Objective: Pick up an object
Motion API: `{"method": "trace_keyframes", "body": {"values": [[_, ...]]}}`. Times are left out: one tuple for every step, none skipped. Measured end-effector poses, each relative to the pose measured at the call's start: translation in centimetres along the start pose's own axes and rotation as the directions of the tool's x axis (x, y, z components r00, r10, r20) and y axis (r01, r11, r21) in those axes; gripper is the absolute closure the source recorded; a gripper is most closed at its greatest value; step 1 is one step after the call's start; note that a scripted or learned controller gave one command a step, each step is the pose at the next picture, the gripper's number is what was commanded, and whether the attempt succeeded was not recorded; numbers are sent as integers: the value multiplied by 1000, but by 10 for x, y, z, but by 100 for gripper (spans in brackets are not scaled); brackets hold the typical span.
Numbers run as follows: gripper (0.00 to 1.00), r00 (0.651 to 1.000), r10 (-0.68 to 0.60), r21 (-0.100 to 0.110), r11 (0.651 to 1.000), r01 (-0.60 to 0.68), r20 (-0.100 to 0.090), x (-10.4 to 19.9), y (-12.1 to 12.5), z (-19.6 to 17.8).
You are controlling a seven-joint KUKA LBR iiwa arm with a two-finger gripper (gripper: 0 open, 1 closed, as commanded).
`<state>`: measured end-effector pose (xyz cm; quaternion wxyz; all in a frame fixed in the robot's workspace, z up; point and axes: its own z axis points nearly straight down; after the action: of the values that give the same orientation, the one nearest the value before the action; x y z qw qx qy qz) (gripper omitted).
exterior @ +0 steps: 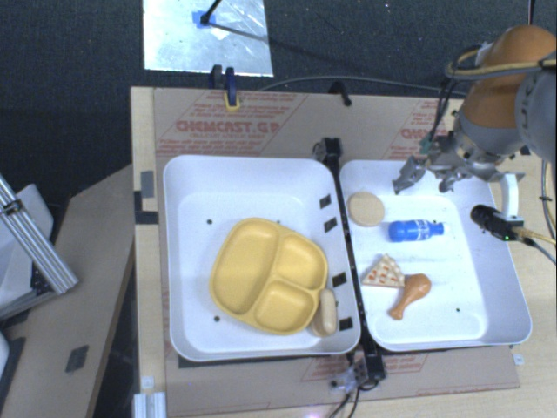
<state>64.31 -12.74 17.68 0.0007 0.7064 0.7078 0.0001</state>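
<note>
The right bin (496,320) holds a round beige cookie (366,208), a blue bottle (415,230) lying on its side, a triangular pizza slice (383,273) and a brown chicken drumstick (409,294). My gripper (427,181) hovers over the bin's far part, just behind the bottle and to the right of the cookie. It is open, with nothing between its spread fingers (406,181). The grey arm with its orange band (509,59) comes in from the upper right.
The left bin (187,233) holds a yellow divided tray (270,274), and a small beige bread roll (325,312) lies against the tray's near right corner. A black divider (344,233) runs between the bins. A black fitting (492,220) juts out by the right bin's right wall.
</note>
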Motion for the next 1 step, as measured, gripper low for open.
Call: {"method": "trace_keyframes", "body": {"values": [[0,1000,0,0,1000,0,0,4,-3,42]]}}
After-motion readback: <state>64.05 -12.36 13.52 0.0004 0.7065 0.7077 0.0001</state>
